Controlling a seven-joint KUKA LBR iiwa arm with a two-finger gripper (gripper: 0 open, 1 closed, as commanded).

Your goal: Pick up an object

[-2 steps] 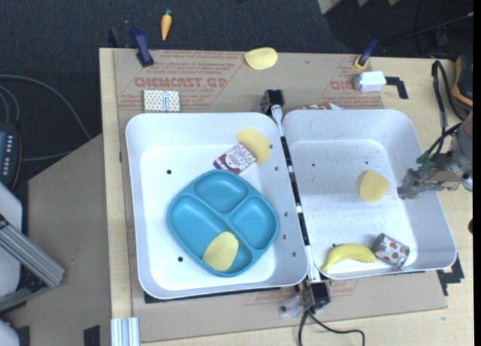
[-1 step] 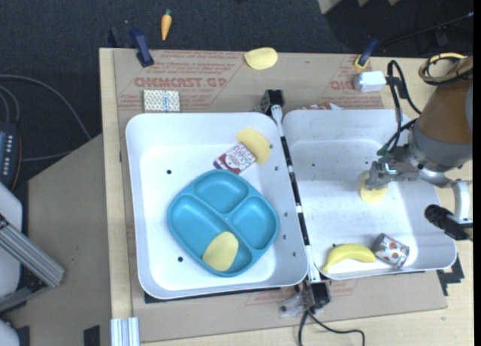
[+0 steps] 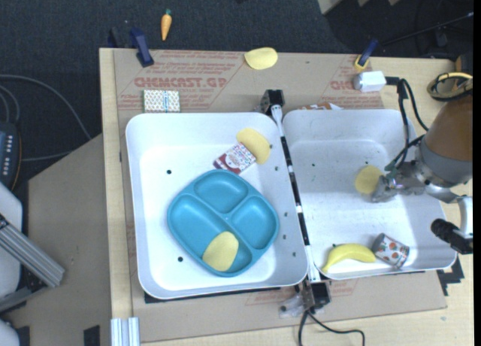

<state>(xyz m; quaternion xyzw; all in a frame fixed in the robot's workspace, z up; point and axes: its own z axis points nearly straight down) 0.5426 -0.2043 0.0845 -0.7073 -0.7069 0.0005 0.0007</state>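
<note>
In the left shallow white plastic bin [image 3: 143, 209] lies a blue divided plastic plate [image 3: 248, 213] with a soft yellow oval piece [image 3: 221, 251] in its near compartment. At that bin's far right sit a small red-and-white packet [image 3: 235, 159] and a yellow potato-like lump [image 3: 254, 144], touching each other.

In the right white bin [image 3: 331, 209], a yellow plastic banana [image 3: 348, 255] and a little red-and-white printed can [image 3: 391, 250] lie along the near wall. My target is the small round yellow disc-like piece [image 3: 367, 180] in the middle of this bin. My gripper [image 3: 385, 187] is down at its right edge, touching or nearly so; whether my fingers are apart or together I cannot tell, and the piece is not visibly between them.

To do this well, I judge I should centre over the piece, not its edge, straddle it with both fingers low to the floor, close gently so it does not squirt leftward, then lift straight.
</note>
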